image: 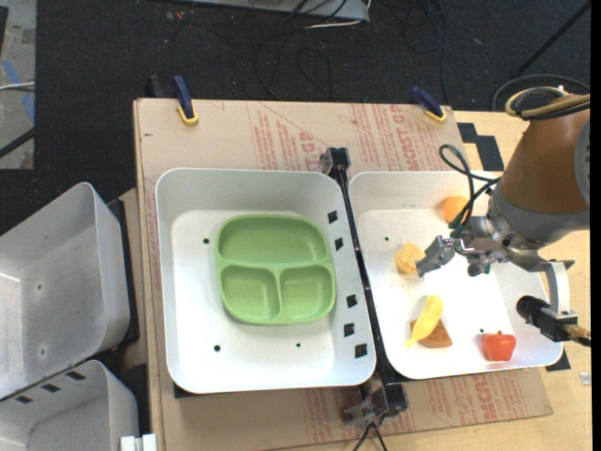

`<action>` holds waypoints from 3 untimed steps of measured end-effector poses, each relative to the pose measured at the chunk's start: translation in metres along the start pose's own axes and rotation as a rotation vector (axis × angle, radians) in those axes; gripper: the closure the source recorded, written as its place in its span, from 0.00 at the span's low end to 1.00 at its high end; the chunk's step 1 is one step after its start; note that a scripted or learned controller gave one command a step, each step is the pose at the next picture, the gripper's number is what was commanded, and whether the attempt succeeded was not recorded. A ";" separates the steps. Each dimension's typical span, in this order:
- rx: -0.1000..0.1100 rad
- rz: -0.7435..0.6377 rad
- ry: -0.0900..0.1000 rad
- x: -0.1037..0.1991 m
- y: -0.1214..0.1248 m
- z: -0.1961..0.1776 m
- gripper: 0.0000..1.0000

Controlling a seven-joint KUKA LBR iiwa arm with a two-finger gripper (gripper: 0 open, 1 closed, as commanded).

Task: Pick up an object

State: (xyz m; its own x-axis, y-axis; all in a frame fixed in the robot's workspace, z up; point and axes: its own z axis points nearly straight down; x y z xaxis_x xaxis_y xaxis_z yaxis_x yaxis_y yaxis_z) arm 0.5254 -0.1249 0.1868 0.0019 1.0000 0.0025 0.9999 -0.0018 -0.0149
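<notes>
Yellow block (pixel 408 257) just beside the pincer (pixel 434 256), ungrasped.
Pincer's opening cannot be told; closing off-centre risks nudging the block aside.

Red printing on the cardboard sheet (pixel 282 125) is too faint to read.

Robotics lab, test-bench setup. Plywood surface (pixel 282 125) held by clamps (pixel 185 100) at 11 and 1 o'clock. Loose cables (pixel 319 59) on dark floor at 12. Two white bins (pixel 174 252), black tracking markers along their divider (pixel 349 299). Spare plastic tubs (pixel 56 271) at 9. Industrial arm (pixel 554 172) at 3.
</notes>
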 end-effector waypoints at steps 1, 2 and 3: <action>-0.014 -0.003 -0.002 0.000 0.003 -0.007 0.00; -0.009 0.001 -0.001 0.000 0.002 0.057 0.00; -0.011 0.001 -0.001 0.001 0.002 0.097 0.00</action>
State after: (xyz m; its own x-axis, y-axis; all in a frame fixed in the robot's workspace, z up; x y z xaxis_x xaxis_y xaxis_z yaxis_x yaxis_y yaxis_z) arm 0.5259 -0.1236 0.0898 0.0027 1.0000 0.0011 1.0000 -0.0027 -0.0040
